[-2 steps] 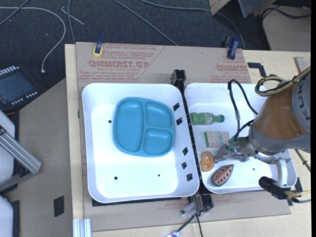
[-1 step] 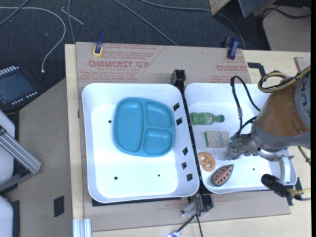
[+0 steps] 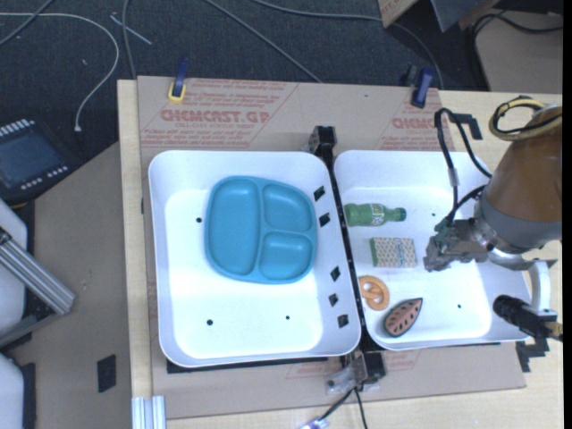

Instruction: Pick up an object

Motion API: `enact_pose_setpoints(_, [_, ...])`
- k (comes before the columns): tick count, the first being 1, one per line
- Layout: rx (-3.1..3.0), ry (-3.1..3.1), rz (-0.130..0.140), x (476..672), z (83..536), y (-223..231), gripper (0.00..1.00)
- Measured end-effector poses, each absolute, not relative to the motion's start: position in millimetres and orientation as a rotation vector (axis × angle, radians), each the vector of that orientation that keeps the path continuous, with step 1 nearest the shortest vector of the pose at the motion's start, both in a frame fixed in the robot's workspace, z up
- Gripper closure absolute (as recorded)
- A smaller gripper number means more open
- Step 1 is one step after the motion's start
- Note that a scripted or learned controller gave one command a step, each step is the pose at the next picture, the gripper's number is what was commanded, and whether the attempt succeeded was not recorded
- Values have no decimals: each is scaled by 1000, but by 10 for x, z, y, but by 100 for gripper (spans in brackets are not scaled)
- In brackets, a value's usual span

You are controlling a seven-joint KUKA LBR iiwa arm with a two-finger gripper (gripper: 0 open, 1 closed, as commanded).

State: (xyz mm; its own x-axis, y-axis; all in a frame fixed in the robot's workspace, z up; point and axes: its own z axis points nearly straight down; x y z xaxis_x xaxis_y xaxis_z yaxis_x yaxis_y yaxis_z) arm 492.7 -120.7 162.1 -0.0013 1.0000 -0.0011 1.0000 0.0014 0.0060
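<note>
Patterned pad (image 3: 393, 251), right bin (image 3: 465, 324): nearest candidate for pickup, lying flat mid-bin.
Gripper (image 3: 444, 250) just beside pad's right edge, low over bin floor, nothing seen between fingers; spread or pressed together, cannot tell, tips blurred. Best shifted left to centre over pad, lowered square, closed across short sides. Green bottle (image 3: 374, 214) just above pad, pretzel (image 3: 373, 291) and brown leaf-shaped piece (image 3: 403, 316) below: possibly in the way.

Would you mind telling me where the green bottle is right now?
The green bottle lies on its side in the right bin, near the divider, just above the patterned sponge.
</note>
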Motion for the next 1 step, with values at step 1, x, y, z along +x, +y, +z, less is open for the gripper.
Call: enact_pose_setpoints(1, [2215, 2220, 6, 5040, 2143, -1173, 100])
